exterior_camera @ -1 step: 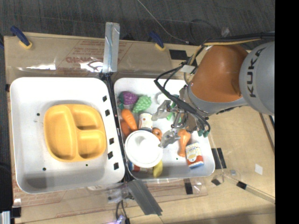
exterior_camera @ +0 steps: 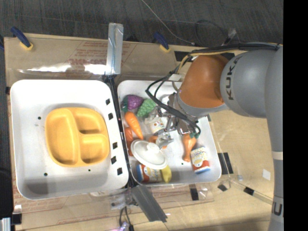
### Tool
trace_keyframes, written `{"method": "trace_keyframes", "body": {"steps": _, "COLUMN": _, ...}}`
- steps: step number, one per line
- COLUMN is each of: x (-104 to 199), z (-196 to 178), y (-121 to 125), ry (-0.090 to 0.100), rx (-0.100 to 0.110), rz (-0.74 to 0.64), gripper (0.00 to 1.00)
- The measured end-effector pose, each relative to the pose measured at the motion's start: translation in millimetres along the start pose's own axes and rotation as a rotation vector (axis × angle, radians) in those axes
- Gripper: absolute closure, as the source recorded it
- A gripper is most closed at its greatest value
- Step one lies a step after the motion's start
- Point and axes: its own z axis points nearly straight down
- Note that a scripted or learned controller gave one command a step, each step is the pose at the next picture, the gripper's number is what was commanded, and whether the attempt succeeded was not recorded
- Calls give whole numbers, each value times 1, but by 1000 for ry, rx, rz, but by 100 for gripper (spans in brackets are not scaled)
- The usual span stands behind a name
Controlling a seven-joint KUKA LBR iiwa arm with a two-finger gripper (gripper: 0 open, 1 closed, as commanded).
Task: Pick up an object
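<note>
Cardboard-lined bench (exterior_camera: 72,52) lay below; my gripper (exterior_camera: 166,134) hung low among the right bin's (exterior_camera: 214,165) toys, grip unreadable, nothing visibly lifted.

Both bins (exterior_camera: 29,129) look like smooth, matt white plastic. Well left of the gripper (exterior_camera: 166,134), the yellow tray (exterior_camera: 77,134) is smooth plastic with a dull sheen. Beside the gripper, the carrots (exterior_camera: 134,124) and lid (exterior_camera: 149,153) look like glossy plastic. The bench (exterior_camera: 240,143) looks like matt cardboard, the arm (exterior_camera: 255,85) like smooth painted metal.
</note>
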Motion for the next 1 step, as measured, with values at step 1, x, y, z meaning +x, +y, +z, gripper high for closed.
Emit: {"method": "trace_keyframes", "body": {"steps": 1, "x": -5, "z": 9, "y": -31, "ry": -1, "rx": -1, "rz": -107, "gripper": 0}}
